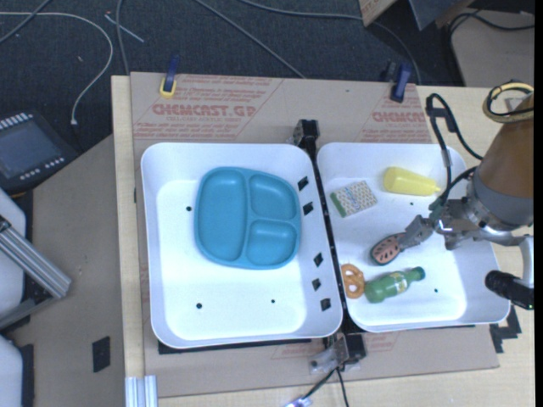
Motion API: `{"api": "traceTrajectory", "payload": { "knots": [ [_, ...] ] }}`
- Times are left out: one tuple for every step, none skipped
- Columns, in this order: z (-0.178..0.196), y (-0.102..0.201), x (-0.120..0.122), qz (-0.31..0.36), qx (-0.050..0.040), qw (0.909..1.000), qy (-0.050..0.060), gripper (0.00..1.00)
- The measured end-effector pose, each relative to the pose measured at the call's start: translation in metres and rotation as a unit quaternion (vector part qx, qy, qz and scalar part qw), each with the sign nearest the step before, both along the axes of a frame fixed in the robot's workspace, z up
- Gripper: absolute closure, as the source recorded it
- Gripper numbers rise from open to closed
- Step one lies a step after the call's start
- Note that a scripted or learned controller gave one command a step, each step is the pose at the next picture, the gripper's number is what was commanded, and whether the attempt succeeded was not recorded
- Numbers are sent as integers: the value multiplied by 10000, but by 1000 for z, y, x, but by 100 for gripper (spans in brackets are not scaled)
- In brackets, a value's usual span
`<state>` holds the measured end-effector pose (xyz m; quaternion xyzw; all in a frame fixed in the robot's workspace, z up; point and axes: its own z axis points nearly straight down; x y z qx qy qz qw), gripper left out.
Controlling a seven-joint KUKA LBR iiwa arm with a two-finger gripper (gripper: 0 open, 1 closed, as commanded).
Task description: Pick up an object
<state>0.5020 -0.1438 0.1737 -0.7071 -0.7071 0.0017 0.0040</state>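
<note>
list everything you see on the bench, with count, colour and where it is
white bins: 2, white, side by side on the bench
divided plate: 1, blue, left bin
yellow object: 1, yellow, right bin, far side
patterned packet: 1, green and white, right bin, far left part
brown oval object: 1, brown, right bin, middle, at the gripper's tip
pretzel: 1, orange-brown, right bin, near left
bottle: 1, green, lying beside the pretzel
clamps: 2, blue, far board edge
arm: 1, grey with orange band, right
gripper: 1, grey, over right bin
</note>
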Motion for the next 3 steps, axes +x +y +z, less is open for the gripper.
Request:
{"api": "traceTrajectory", "payload": {
  "knots": [
    [-58, -7, -6, -6, 1, 10000, -1, 0],
    [-91, -6, -7, -1, -1, 10000, -15, 0],
    [-78, -6, -6, -1, -4, 10000, -39, 100]
  ]
}}
